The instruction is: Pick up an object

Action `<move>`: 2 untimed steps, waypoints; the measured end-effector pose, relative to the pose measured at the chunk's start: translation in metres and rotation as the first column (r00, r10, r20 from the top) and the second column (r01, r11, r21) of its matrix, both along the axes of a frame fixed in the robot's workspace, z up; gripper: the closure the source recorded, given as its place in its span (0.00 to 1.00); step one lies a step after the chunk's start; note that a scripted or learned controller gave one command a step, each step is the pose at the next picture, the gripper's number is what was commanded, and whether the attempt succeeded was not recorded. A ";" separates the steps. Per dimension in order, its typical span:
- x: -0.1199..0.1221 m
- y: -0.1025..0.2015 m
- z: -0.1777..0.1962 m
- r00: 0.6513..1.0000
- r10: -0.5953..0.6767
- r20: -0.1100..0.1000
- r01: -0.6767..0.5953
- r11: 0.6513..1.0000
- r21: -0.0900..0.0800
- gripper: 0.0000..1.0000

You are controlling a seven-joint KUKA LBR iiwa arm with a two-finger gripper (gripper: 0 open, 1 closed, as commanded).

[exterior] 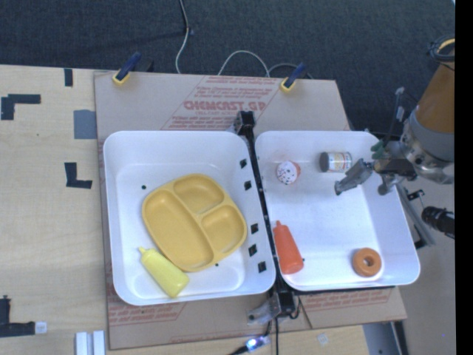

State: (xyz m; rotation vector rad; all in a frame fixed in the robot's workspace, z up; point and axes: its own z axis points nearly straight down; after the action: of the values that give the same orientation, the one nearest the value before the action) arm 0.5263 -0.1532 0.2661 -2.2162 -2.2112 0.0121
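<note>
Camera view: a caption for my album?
Gripper open over right bin, beside a small jar.

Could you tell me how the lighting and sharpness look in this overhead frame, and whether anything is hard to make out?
Camera view: lighting is even and soft, with faint shadows beside the yellow plate and orange bottle; the white bins are bright, nearly washed out, without hard glare. The picture is slightly soft throughout, so the small jar label is unreadable, and the gripper is too blurred to judge.

small jar (336, 161) lying on its side, right bin's far end
</note>
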 end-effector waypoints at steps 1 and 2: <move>0.002 0.000 0.006 1.000 0.004 0.012 -0.004 1.000 -0.002 0.00; 0.003 0.004 -0.038 1.000 0.003 0.008 -0.003 1.000 -0.002 0.00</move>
State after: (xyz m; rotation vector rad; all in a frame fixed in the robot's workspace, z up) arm 0.5297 -0.1496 0.2285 -2.2177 -2.2192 0.0052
